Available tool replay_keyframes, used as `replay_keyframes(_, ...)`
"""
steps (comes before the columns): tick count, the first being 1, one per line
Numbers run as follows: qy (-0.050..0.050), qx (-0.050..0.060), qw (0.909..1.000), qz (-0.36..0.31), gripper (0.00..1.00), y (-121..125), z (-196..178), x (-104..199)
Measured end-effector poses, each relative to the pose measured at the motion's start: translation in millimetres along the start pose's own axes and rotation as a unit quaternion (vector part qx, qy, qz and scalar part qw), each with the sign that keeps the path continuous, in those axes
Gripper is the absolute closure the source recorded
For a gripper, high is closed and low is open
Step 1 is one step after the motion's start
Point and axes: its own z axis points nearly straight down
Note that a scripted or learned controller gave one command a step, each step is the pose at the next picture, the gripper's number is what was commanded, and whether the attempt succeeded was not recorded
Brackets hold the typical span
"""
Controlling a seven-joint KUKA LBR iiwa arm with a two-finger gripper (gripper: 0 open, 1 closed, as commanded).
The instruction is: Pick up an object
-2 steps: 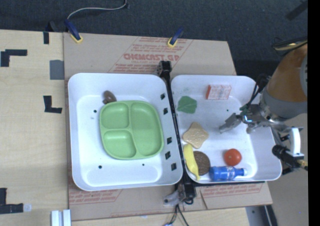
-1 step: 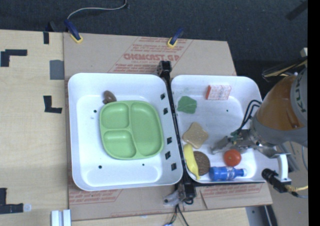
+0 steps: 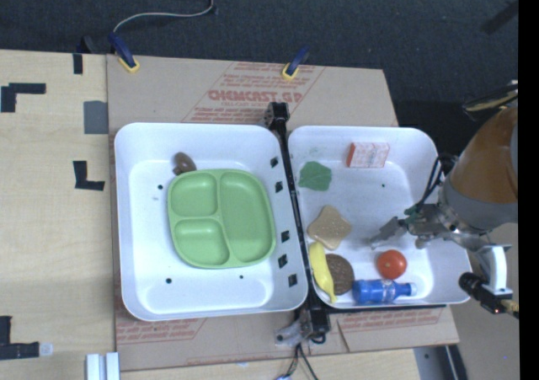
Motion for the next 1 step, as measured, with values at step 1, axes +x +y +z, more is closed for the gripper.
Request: replay_keyframes(1,0.001,0.001,1.0,-0.001,0.0,-0.1,41.8,49.5)
